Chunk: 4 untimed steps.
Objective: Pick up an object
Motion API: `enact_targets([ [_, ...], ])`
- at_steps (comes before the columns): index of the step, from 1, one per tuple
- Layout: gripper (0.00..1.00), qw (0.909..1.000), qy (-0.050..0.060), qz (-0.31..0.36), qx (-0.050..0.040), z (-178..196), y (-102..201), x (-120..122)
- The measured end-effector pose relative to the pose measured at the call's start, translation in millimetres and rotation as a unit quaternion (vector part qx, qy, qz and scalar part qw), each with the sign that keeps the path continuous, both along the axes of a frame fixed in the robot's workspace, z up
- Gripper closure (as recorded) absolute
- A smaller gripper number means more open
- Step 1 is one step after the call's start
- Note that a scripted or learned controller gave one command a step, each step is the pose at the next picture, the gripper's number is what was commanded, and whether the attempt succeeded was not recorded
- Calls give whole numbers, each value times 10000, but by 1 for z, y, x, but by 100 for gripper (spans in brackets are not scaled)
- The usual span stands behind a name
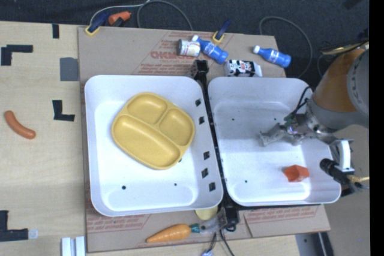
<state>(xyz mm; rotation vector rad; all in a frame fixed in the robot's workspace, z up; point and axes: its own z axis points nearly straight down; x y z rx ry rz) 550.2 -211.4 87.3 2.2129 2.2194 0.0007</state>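
Orange-red block (296, 173), the one loose piece I can see in the right bin (240, 189), lies on the bin floor near the front right corner, close to the front wall but not touching it as far as I can judge. From my remote seat I see the arm (339, 93) come in over the right rim, its orange band above the wrist, and the gripper (267, 138) reaches leftward into the middle of that bin, low over the white floor. It sits well apart from the block, up and to the left of it, with nothing visibly between its tips; whether the tips are spread or closed I cannot tell at this angle. In the left bin (99, 129) a yellow divided plate (153, 129) lies flat, turned at a slant. Behind the bins, on the cardboard, I see two blue bottles (273, 56), one near the middle and one further right, and a small black-and-white carton (243, 68). A toy carrot (168, 233) lies in front of the bins, and a toy sausage (20, 125) rests far left on the bench.
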Motion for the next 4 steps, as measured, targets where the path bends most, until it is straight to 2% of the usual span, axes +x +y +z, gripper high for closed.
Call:
enact_targets([
  [1,0,10000,-14,-21,2,0,-14,-66],
  [2,0,10000,-19,24,-1,0,20,43],
  [3,0,10000,-2,22,15,-1,97,61],
  [4,0,10000,11,1,16,-2,115,90],
])
